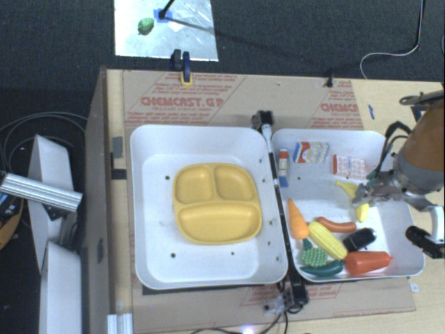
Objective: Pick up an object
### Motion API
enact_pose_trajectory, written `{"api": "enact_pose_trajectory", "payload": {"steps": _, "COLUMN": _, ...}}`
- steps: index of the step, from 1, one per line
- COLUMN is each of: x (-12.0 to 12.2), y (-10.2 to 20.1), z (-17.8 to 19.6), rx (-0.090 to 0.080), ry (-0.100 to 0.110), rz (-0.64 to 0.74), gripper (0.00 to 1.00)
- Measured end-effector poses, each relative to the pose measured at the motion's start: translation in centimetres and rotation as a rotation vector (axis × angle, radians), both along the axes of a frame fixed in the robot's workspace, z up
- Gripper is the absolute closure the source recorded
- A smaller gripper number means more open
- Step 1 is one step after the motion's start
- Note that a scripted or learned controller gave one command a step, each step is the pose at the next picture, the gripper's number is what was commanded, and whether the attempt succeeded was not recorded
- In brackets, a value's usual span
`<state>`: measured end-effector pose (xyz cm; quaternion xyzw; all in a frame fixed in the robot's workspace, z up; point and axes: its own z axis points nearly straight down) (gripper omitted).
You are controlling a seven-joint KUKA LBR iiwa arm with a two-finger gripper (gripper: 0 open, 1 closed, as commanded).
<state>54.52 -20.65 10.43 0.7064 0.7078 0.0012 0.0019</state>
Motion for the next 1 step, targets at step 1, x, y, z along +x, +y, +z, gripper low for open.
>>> {"api": "enact_pose_trajectory", "payload": {"steps": 1, "x": 0.86, "y": 9.16, "z": 4.30, "rx": 0.002, "ry": 0.002, "rz": 0.003, "gripper": 1.00}}
